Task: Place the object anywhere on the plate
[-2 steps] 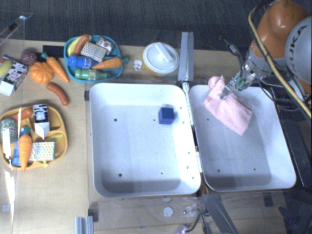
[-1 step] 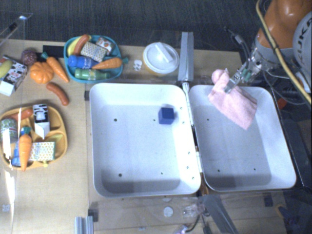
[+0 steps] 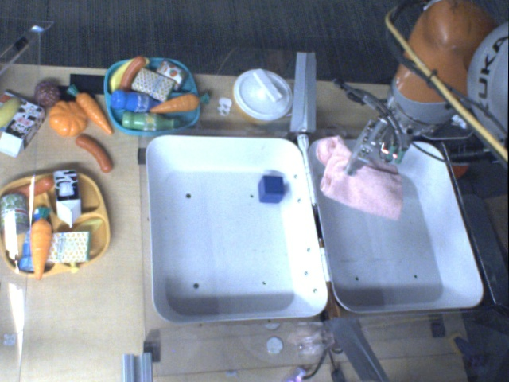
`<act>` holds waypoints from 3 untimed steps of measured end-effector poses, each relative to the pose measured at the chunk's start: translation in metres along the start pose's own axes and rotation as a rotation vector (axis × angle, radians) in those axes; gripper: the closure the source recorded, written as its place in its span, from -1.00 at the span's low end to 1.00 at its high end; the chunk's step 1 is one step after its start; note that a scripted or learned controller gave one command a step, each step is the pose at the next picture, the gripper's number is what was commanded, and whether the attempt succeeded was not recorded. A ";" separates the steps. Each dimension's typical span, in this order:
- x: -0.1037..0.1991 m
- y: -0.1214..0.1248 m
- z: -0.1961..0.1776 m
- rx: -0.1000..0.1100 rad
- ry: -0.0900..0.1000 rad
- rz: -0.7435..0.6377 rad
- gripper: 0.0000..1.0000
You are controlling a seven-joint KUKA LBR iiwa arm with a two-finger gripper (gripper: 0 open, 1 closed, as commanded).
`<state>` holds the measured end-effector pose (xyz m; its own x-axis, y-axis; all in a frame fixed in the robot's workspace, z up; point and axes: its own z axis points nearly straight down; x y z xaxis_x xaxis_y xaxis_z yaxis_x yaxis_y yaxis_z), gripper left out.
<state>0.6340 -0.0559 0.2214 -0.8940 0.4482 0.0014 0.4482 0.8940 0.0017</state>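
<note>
Small blue cube (image 3: 272, 188), hard-edged, sits in smooth white left bin (image 3: 167, 293). Soft pink crumpled cloth (image 3: 362, 183) lies in right bin (image 3: 453, 293). Gripper (image 3: 364, 156) touches cloth's top; can't tell its opening.

Pink towel (image 3: 362, 185): soft, matt cloth, rumpled.
Blue cube (image 3: 272, 188): smooth, matt.
Bins (image 3: 231, 293): smooth white plastic, faint sheen.
Surface (image 3: 71, 309): pale wood, matt.
Arm shell (image 3: 445, 30): glossy orange.
</note>
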 end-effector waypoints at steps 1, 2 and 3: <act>0.047 0.035 0.008 0.000 0.001 -0.399 1.00; 0.093 0.063 0.017 0.000 0.002 -0.465 1.00; 0.140 0.093 0.002 0.000 0.001 -0.464 1.00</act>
<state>0.5505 0.0897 0.2193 -1.0000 0.0010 0.0014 0.0010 1.0000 0.0020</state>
